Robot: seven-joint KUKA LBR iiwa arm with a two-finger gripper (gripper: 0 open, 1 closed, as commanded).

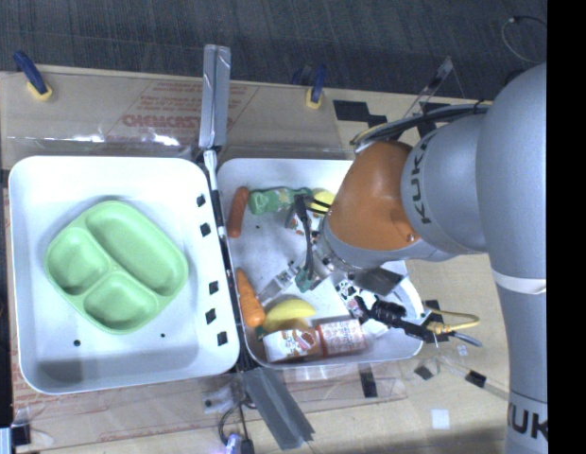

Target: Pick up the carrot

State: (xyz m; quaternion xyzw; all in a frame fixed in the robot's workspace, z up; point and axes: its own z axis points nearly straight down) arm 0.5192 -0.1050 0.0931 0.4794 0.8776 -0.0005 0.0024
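- While the grey arm (463,187) leans in over the right bin (274,173), its orange band hides most of the wrist, and the pincer (307,253) shows only as dark metal low in the middle of that bin; I cannot tell how it is set.
- The carrot (249,299) lies tight against the right bin's left wall, near the front, pointing up and down the bin. A second orange piece, thinner and redder (238,212), lies further back along the same wall; I would not swear what it is.
- Just beside the carrot's lower end sits a yellow lemon-like fruit (289,312), touching a bottle with a red label (317,339) that lies on its side along the front wall.
- Likely trouble: the wall leaves little room for a finger on that side, so the pincer may scrape the bin or slip off the carrot. The fruit could be nudged or caught instead, and the other orange piece could be mistaken for the target.
- The left bin (28,253) holds a green divided tray (116,263).
- Both bins sit on a pale table (104,102) under clear sheeting held by blue clamps (33,74), with dark carpet beyond.
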